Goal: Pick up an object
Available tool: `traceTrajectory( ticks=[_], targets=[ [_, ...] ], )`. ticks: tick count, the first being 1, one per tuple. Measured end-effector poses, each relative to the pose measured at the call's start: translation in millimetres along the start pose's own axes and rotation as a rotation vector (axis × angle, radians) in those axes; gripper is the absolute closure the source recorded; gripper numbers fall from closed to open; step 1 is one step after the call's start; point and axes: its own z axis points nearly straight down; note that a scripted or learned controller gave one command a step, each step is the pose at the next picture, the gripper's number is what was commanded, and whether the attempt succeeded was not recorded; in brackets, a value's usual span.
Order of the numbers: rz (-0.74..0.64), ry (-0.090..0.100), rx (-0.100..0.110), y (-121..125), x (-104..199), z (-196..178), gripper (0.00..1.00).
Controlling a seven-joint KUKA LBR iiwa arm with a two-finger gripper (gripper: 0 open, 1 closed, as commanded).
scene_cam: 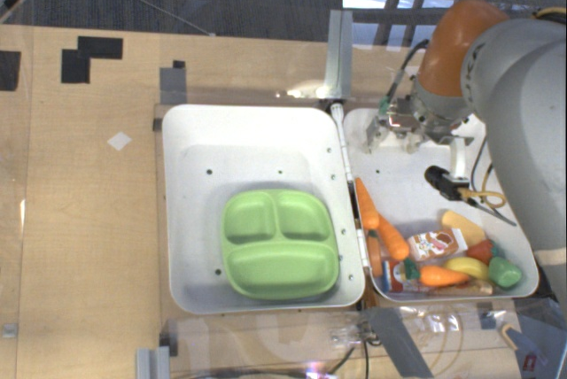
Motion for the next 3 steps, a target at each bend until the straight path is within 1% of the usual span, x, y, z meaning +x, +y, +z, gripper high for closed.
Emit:
traceTrajectory(
  ticks=[1, 2, 3],
  targets=[
    [-0.031, 0.001, 0.0, -13, 34, -100, 0.0],
    [0.003, 0.0, 0.006, -80, -7, -45, 0.0],
    [0.05, -0.001, 0.003, -103, -76, -65, 0.0]
  ],
)
